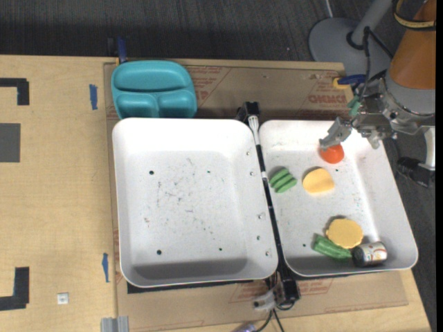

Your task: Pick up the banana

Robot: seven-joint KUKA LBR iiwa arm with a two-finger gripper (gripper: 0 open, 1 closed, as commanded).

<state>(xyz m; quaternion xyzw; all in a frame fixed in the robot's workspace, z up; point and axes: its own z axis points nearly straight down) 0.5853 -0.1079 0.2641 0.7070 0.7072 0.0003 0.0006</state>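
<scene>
The gripper (337, 138) hangs over the far edge of the right bin (398, 206), and whether it is open or closed cannot be told from this slanted view. Directly below it, touching or nearly so, sits a small orange-red object (333, 153). No item that is clearly the banana can be identified; the closest candidate is a yellow rounded piece (318, 182) near the middle of the right bin, just toward the front from the orange-red object. A green ridged piece (282, 180) lies beside it, close to the bin's left wall. Near the front right corner, a yellow disc (345, 232) rests against a green stalk-like item (328, 248) and a small can (370, 254). The left bin (131, 185) has a scuffed floor. A teal tray (153, 88) stands behind its far edge.
</scene>
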